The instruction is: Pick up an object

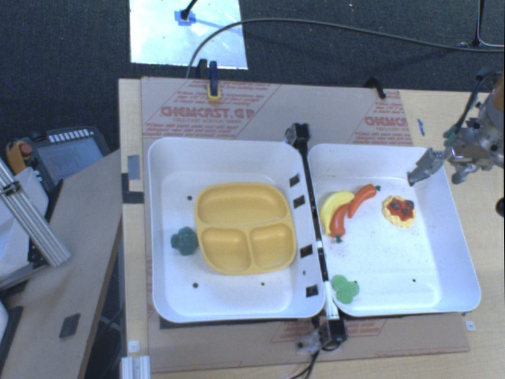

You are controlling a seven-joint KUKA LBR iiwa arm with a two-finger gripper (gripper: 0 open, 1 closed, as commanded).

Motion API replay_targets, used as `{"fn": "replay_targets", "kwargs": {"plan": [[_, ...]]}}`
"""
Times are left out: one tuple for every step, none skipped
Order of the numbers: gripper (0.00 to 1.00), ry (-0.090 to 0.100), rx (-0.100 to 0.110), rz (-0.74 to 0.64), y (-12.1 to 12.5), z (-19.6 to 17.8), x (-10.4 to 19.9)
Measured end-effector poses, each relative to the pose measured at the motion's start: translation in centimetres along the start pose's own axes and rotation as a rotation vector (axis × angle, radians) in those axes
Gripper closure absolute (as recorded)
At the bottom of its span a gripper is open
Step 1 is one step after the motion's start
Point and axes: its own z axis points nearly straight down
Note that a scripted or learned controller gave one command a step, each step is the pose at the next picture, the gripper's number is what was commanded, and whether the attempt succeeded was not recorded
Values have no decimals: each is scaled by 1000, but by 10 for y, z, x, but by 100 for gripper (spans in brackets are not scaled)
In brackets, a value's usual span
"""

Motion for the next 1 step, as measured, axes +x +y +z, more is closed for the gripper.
{"fn": "replay_targets", "kwargs": {"plan": [[0,-2,-12,-3,2,-7,1]]}}
